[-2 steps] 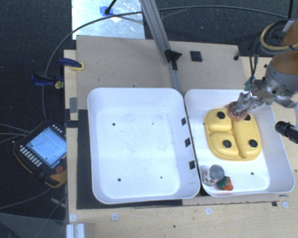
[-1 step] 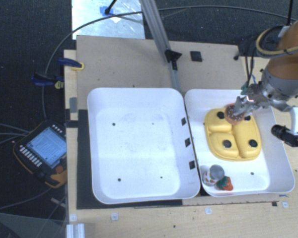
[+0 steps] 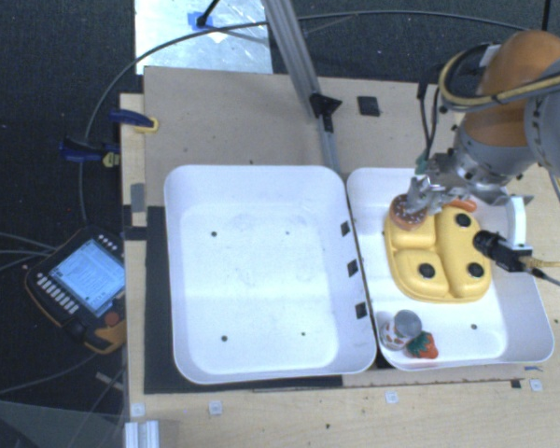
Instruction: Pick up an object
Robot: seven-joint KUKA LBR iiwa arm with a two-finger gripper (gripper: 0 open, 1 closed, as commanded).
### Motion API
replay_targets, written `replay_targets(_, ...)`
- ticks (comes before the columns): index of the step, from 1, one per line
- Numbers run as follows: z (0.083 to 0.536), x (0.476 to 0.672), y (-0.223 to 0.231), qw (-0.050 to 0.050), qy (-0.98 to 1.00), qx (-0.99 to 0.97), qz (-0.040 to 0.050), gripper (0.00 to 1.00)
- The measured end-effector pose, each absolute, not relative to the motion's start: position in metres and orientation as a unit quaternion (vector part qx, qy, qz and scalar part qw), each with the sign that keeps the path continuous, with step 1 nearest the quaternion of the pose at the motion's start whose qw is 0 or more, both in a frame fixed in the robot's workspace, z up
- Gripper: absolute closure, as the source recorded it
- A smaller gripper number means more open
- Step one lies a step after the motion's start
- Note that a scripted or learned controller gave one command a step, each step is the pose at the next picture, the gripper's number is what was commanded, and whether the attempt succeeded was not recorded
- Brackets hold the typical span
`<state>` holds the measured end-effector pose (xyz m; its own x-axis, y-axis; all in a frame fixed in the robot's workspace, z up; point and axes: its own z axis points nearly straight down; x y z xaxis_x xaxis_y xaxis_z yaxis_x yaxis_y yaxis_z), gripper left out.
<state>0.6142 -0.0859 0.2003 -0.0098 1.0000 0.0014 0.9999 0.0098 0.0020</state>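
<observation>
Seeing gripper low over yellow toy, right bin | I cannot tell its grip | small items lower right.

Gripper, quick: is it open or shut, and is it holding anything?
Gripper: cannot be told; it sits at the yellow toy's top left corner.

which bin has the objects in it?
The right bin, under the gripper. It holds a big yellow toy and small items in its near-left corner. The left bin shows just bare white floor.
</observation>
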Motion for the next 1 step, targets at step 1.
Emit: replay_targets(1, 0.2020, 0.6168, -0.0268, 0.000, 0.711, 0.703, 0.0018, 1.00)
